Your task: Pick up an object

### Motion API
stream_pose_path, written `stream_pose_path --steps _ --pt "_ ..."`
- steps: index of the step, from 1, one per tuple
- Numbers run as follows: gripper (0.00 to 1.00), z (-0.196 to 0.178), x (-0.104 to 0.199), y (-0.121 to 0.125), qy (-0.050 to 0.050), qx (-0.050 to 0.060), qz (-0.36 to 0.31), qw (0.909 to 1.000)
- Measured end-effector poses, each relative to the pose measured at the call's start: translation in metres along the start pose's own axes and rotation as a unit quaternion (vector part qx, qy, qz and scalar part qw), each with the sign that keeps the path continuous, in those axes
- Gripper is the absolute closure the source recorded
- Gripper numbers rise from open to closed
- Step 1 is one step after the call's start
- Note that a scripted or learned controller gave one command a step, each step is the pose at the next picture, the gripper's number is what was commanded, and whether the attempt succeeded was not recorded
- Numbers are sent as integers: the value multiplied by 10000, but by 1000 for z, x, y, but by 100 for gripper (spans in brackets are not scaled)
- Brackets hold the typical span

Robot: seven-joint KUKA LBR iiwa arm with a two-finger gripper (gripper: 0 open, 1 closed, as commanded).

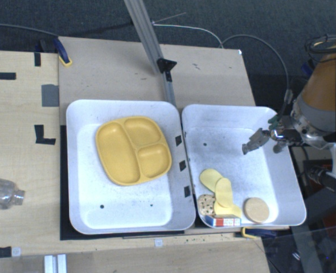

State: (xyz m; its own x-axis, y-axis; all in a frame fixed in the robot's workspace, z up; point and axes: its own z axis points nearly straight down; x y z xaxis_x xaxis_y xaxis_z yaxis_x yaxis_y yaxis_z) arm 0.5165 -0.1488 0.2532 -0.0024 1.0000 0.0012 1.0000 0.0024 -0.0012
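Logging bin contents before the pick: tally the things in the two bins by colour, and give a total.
Yellow: 3, the divided plate in the left bin, two yellow pieces in the right bin
Tan: 1, round disc
Speckled: 1, cookie
Red and white: 1, flat packet
Total: 6

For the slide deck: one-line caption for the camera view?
Hand hovers over right bin, apart from food pieces in its near corner; yellow divided plate in left bin.
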Motion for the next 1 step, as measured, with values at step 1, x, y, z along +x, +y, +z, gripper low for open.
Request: stream_pose_path --steps 1 --pt "0 158 39 -24 8 44 2 10000"
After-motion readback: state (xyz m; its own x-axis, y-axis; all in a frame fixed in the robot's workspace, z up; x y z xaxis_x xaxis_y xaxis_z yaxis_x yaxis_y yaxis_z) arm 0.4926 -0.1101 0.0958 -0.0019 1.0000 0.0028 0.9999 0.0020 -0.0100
